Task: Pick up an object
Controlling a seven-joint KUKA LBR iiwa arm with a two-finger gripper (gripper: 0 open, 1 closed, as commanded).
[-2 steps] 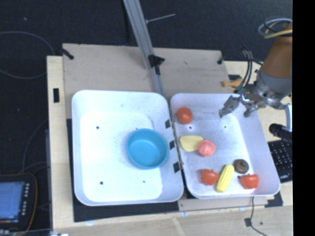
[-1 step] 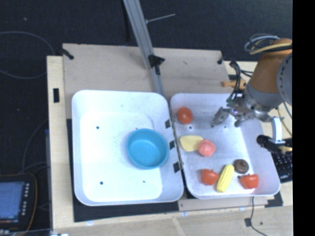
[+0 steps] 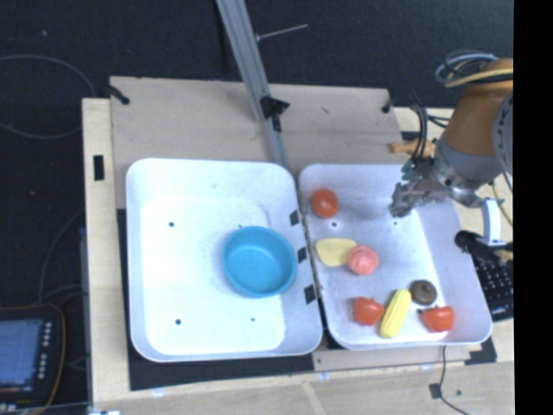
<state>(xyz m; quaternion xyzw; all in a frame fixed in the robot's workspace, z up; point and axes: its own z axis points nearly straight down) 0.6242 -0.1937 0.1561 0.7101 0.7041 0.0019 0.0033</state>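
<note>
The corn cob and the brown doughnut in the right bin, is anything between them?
No. In the camera view the corn cob and brown doughnut lie close together with just bare white bin floor between.

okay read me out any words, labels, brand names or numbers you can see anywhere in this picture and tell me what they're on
None can be read.
Pendant screen, lower left: lit blue, any text too blurred to read.
Keyboard, right of the right bin: keys too small to read.
Blue bowl, left bin, toy foods such as the yellow corn, and the gripper: no visible markings.
</note>
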